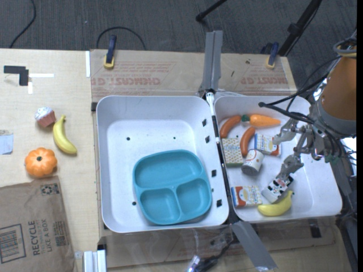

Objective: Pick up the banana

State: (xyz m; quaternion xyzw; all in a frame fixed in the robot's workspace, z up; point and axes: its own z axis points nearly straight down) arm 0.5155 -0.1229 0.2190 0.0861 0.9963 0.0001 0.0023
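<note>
While the gripper (290, 164) hangs over the right bin (323, 203), whether it's parted or closed I cannot tell. Banana (275, 207) lies at the bin's 6 o'clock, touching a cow-patterned toy (277, 187) — likely snag: toy gets pinched instead, or banana slides along the wall. Decoy banana (63, 136) sits out on the bench (34, 106) at 9 o'clock.

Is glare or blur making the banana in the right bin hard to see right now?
Camera view: the banana reads sharp and evenly lit, no glare on it; the right bin floor is bright, nearly washed out; the gripper looks slightly soft; the blue tray throws almost no shadow.
</note>
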